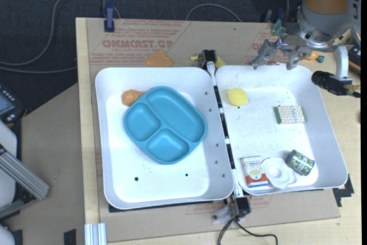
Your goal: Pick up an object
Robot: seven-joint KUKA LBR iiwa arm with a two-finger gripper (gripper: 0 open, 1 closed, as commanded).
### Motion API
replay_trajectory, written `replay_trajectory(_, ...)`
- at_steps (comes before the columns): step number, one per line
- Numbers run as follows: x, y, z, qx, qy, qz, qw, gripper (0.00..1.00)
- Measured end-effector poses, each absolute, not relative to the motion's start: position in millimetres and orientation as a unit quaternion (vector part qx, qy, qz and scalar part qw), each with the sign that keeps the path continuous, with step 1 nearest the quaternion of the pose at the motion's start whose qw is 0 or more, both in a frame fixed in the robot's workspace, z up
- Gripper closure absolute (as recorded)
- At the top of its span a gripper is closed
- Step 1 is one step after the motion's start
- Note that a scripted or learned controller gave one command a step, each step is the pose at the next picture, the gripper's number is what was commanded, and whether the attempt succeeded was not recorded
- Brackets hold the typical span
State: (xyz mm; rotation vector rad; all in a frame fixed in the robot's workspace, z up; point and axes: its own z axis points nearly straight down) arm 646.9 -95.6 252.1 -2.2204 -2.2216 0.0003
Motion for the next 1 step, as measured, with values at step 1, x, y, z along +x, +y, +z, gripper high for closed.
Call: replay_trajectory(1, 588.4, -129.9, 82.2, -0.709, -0.706, 0.0045, 0.006, 0.0)
